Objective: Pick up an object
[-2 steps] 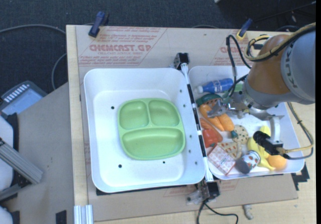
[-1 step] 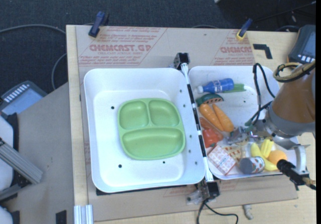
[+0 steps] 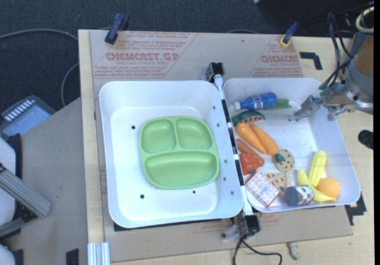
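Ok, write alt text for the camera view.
A gripper hangs over the right bin, near a blue bottle, carrots, corn and other toy food. The left bin holds a green divided plate.

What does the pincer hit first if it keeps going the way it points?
Probably the blue bottle: the pincer points left across the right bin, with bare floor between. Height is unclear, so it might pass over.

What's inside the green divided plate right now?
The green plate in the left bin shows three bare compartments, nothing in them. What lies beneath the plate is covered.
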Tool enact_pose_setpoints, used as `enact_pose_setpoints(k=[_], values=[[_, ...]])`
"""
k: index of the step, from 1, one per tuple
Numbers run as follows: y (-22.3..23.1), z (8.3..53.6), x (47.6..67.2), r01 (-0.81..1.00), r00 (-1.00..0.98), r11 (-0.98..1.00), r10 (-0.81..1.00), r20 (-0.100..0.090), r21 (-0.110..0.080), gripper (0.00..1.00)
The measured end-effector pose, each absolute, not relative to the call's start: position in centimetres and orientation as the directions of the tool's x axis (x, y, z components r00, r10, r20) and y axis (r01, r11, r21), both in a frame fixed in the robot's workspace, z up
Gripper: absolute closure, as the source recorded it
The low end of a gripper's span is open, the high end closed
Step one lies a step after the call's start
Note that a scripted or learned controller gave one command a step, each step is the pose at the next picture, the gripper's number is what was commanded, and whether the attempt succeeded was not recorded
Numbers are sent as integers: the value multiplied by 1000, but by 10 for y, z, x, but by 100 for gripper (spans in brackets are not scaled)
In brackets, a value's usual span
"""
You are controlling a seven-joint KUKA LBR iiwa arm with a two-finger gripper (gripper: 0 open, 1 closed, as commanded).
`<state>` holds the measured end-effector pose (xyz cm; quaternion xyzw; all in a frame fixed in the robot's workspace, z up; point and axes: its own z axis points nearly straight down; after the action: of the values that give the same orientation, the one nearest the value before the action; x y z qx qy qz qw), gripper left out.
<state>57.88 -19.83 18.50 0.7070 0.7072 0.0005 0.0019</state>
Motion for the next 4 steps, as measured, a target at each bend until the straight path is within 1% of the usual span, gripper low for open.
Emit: enact_pose_setpoints(k=[1, 2, 3, 4], values=[[-220, 123, 513, 1000, 1, -1, 1000, 0, -1, 0], [-215, 167, 479, 1000, 1, -1, 1000, 1, -1, 0], [-210, 121, 479, 1000, 1, -1, 1000, 1, -1, 0], [-141, 93, 588, 1000, -1, 1, 1000, 0, 3, 0]])
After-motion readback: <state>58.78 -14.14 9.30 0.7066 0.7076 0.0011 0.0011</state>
